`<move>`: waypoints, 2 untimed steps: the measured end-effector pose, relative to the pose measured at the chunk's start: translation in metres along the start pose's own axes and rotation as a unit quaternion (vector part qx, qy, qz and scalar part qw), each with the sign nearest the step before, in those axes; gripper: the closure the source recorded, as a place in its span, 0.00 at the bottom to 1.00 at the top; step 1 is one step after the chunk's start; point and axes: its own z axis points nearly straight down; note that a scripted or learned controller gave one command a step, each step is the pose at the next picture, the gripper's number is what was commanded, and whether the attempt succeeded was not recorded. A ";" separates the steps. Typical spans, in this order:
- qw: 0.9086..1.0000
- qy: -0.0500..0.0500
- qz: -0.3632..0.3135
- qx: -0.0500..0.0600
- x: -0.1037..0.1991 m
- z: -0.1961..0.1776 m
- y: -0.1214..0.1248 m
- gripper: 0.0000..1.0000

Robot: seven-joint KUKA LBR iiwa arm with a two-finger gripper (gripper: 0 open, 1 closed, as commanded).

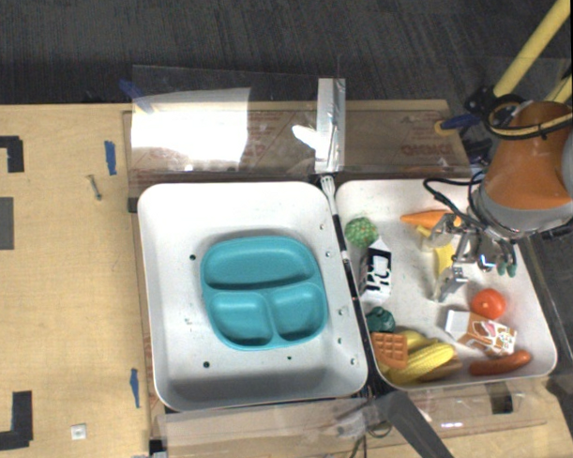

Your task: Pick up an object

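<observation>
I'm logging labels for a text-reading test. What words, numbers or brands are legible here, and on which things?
None can be read.
White carton with black print in the right bin: marks too blurred to read.
Patterned packet near the tomato: print too small to read.

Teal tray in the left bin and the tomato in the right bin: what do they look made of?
Teal tray: likely moulded plastic, matte to satin, judging by its even colour and soft rounded compartment edges. Tomato: probably a plastic toy, smooth and slightly glossy, uniformly red-orange; too small to be sure.
</observation>
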 end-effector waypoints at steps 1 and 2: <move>1.000 -0.004 -0.002 -0.001 -0.003 -0.012 0.003 1.00; 1.000 -0.003 -0.002 -0.001 -0.002 -0.012 0.003 0.00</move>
